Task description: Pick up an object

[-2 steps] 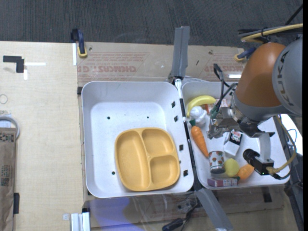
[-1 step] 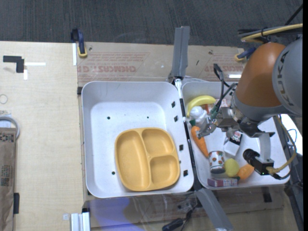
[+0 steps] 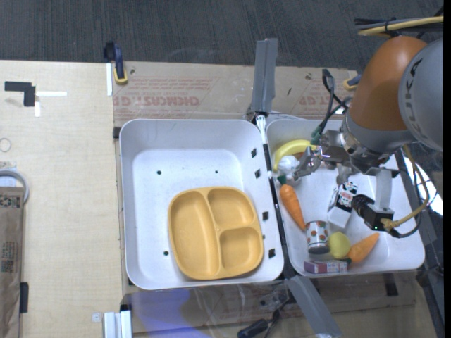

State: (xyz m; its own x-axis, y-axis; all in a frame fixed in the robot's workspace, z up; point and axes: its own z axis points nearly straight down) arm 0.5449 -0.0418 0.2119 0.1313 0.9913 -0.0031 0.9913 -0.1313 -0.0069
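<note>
The arm (image 3: 416,97) is a bulky, rounded grey casing with a broad glossy orange band (image 3: 384,90) bulging at its 9 o'clock side, and part of dark lettering shows on the grey shell. Thin black and green cables (image 3: 330,108) loop off the orange band at 9 o'clock. At 7 o'clock sits the metallic silver claw (image 3: 310,162). A black connector with a yellow-orange cable (image 3: 402,220) hangs at 6 o'clock

Glossy yellow plastic divided plate (image 3: 215,231), smooth white plastic bin (image 3: 141,189), pale matt wood bench (image 3: 56,189)
</note>
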